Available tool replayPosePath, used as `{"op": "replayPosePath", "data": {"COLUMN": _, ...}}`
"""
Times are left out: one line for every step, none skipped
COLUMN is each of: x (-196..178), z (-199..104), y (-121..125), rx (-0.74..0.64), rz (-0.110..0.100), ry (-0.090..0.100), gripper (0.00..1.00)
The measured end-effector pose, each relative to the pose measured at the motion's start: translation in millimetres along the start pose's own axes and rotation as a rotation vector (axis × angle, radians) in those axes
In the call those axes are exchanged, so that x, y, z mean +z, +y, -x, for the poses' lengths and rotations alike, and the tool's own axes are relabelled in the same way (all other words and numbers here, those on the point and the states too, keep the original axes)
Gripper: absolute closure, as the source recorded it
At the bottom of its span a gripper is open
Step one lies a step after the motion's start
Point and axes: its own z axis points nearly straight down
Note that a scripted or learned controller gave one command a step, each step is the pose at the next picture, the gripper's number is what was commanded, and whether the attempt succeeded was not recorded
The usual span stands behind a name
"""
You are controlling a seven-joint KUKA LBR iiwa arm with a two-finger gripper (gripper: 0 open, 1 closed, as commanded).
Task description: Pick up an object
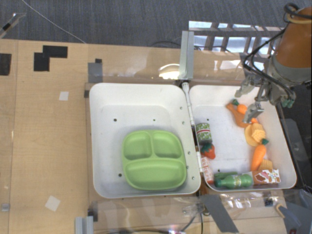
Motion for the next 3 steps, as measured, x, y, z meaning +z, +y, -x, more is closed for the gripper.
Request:
{"op": "replayPosePath", "data": {"x": 124, "z": 43, "y": -3, "rx": 0.077, "rz": 0.001, "ry": 0.009, "gripper": 0.0}}
{"op": "replayPosePath", "data": {"x": 128, "z": 3, "y": -17, "rx": 0.106, "rz": -0.001, "ry": -0.002, "gripper": 0.0}}
{"op": "replayPosePath", "data": {"x": 112, "z": 8, "y": -15, "rx": 0.098, "rz": -0.003, "ry": -0.018, "gripper": 1.0}}
